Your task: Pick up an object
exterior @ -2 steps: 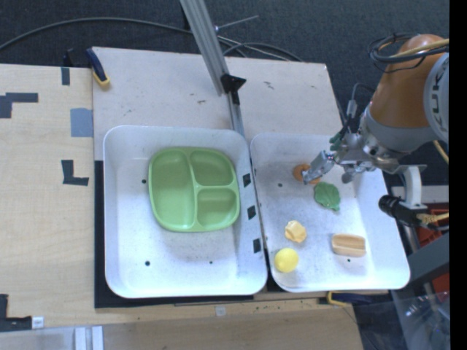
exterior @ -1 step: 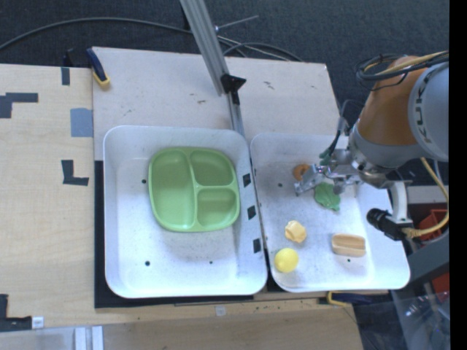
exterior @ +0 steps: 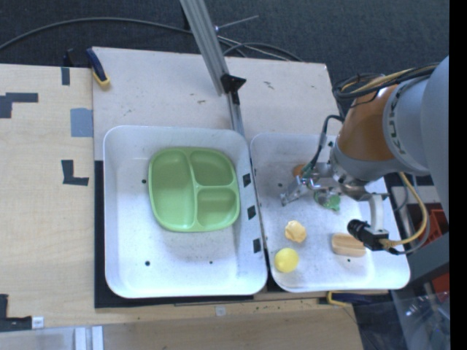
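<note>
A grey robot arm with an orange band (exterior: 368,133) reaches in from the right over the right-hand shallow white bin (exterior: 266,195), and its metal two-finger gripper (exterior: 293,193) hangs low above the upper middle of that bin's floor; whether its tips are apart or together cannot be told from this slanted overhead view, and nothing can be seen between them. No brand, label or readable writing shows anywhere. Just behind the gripper, partly hidden by it, sits a small orange object (exterior: 300,170), and just to its right lies a small green object (exterior: 333,203), both too covered to describe further. Nearer the front of the bin, just below the gripper and apart from it, rests a lumpy pale yellow piece (exterior: 295,231), and in front of that a smooth round yellow ball (exterior: 286,259). To the right of these lies a tan, bread-like oblong block (exterior: 347,245), close beside a black part of the arm. The left-hand white bin (exterior: 117,217) holds a light green plastic plate with three compartments (exterior: 195,189), lying flat and well apart from the gripper.
</note>
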`<state>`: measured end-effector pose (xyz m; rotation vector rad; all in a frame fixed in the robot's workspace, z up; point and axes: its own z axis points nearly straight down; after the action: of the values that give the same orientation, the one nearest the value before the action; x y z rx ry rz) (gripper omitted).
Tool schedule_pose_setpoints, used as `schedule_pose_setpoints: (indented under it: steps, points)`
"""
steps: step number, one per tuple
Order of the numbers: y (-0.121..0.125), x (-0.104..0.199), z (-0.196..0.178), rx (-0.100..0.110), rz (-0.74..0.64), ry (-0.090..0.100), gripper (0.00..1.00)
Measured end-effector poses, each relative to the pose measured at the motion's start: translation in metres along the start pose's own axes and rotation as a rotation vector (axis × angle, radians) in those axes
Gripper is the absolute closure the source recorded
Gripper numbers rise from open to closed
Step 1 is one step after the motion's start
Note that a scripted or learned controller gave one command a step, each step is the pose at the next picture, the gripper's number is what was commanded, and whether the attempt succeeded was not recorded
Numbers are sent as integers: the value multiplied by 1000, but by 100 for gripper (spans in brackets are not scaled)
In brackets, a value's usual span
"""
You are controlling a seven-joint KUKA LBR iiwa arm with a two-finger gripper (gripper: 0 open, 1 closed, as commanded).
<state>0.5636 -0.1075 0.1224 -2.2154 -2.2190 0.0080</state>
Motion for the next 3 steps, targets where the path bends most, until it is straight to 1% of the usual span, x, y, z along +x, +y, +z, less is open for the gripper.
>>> schedule_pose_setpoints:
  steps: [1, 2, 3]
  points:
    - [1, 0, -13, -4, -1, 0, 100]
    - [-4, 9, -66, -11, -1, -1, 100]
    - [2, 18, -116, -12, -1, -1, 100]
